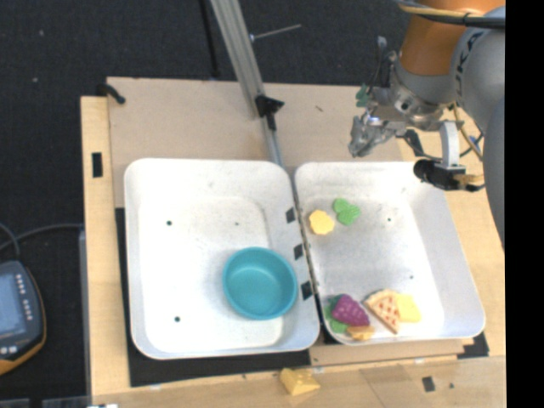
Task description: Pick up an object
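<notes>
The gripper (367, 140) hangs just past the far edge of the right bin (442, 253), and nothing is between its fingers; I cannot tell how far open they are. Nearest to the fingers, down inside that bin, sit a green toy (346, 212) and a yellow toy (321, 222), touching each other. Farther from the fingers, in the bin's near corner, lie a purple toy (349, 311), a pizza slice (385, 310) and a yellow block (408, 309), all bunched up. Off to the side, in the left bin (170, 253), is a blue bowl (259, 282). A slanted metal pole (242, 58) stands beside the fingers. A small yellow piece (298, 382) lies on the bench (170, 117), farthest away.
</notes>
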